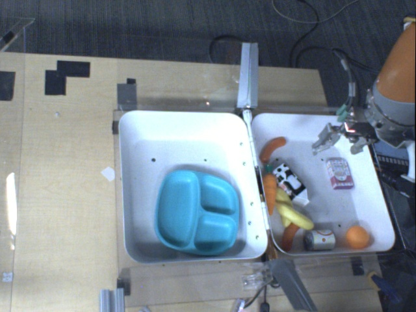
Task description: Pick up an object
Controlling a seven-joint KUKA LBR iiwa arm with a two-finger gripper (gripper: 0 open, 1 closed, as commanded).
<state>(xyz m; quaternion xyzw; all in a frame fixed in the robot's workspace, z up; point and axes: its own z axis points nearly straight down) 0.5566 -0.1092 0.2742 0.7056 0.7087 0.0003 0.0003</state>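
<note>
Dark carpet point(130, 12) ran across the top of the frame, with thin cables looped on it at upper right. Below it lay the pale wooden desk point(58, 174), bearing black patches at upper left and two white bins side by side. Left bin point(136, 174) held a blue divided tray point(197, 211), lying in its lower half.

Right bin point(380, 207) held the loose objects. A sausage point(273, 147) lay near its upper left corner. Down the left wall sat a carrot point(270, 194), a black-and-white cow-patterned item point(287, 181) and a banana point(294, 214), closely grouped. A pink packet point(339, 173) lay apart at centre right. A small tin can point(320, 240) and an orange point(357, 236) rested along the lower edge.

The gripper point(340, 134) hung over the bin's upper right area, above the pink packet in the frame. Its fingers were spread apart with nothing between them.
</note>
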